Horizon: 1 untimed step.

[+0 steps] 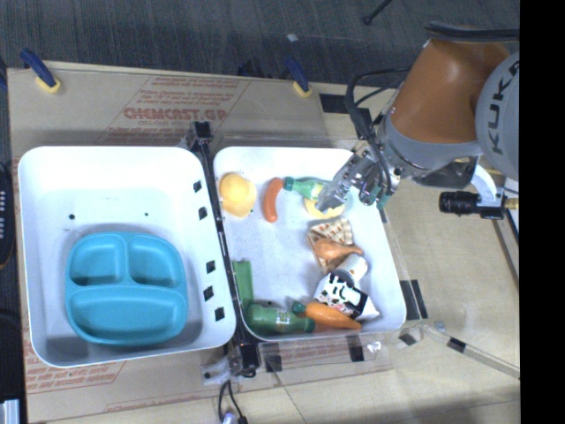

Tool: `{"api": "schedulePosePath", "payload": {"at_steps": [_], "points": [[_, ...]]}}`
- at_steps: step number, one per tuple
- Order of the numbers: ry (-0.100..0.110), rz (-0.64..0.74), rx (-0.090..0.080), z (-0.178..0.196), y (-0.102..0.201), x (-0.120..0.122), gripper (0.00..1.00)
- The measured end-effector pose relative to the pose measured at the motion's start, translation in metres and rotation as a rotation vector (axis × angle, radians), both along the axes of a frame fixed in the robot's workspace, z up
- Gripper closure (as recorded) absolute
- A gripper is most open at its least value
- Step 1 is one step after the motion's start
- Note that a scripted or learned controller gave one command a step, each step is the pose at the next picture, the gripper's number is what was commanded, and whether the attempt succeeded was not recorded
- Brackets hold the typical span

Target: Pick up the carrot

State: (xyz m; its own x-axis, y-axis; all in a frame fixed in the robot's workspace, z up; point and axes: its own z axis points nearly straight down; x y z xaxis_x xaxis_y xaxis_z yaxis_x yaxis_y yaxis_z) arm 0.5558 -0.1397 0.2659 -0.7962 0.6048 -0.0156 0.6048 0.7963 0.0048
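The gripper hung over the upper right part of the right bin, reaching in from the right under the arm's orange band. Its tips sat right at a yellow-and-green item, so close that contact could not be ruled out; whether the gripper was spread or closed could not be told from this slanted look, and nothing could be seen held by it.

The carrot lay well below the gripper, near the lower rim of the same bin, orange and pointing roughly sideways. Its left end met a green bottle lying flat along that rim, and a black-and-white patterned item sat just above it, touching or nearly so.

Directly below the gripper, between it and the carrot, rested a tan waffle-like piece and a brownish piece under that. To the gripper's left, at about its own height, lay a small red-orange sausage-shaped thing, and further left a round yellow fruit close to the divider between the 2 bins.

Far to the gripper's left and lower, the left bin held a blue divided tray with 3 compartments.
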Motion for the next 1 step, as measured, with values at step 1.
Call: {"api": "schedulePosePath", "payload": {"at_steps": [1], "points": [[0.016,-0.003,0.002,-0.0076,-0.0007,-0.0033,0.00]]}}
